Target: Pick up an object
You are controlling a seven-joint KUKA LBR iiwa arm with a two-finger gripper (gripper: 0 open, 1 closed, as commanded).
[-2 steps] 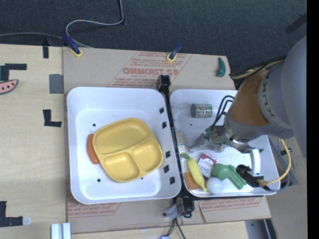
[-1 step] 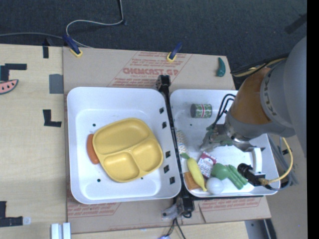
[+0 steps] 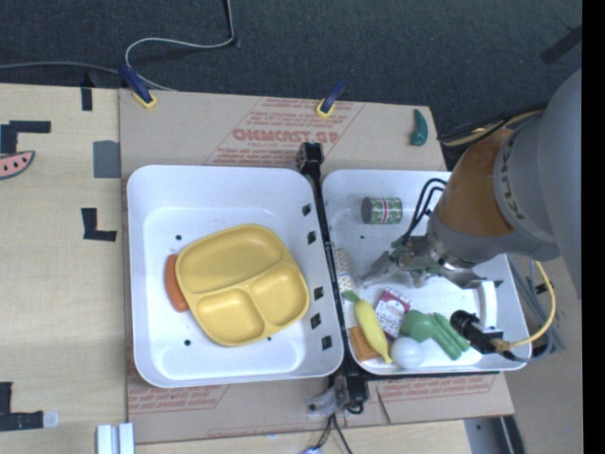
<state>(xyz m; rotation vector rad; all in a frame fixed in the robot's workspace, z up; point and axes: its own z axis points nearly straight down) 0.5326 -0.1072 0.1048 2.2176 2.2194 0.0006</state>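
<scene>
My gripper (image 3: 402, 256) hangs low over the middle of the right bin (image 3: 425, 183), under the grey arm with its orange band. Nothing shows between its fingers. Just below it lie a small red-and-white packet (image 3: 391, 306), a yellow banana (image 3: 370, 323), a green toy (image 3: 433, 330), a white ball (image 3: 408, 351) and an orange piece (image 3: 357, 341). A small green can (image 3: 382, 210) lies on its side near the bin's far wall, up and left of the gripper.
The left bin (image 3: 151, 253) holds a yellow divided plate (image 3: 242, 283) with an orange-red item (image 3: 174, 283) tucked under its left edge. A black divider (image 3: 319, 244) runs between the bins. A teal object (image 3: 419, 127) lies on the cardboard behind the right bin.
</scene>
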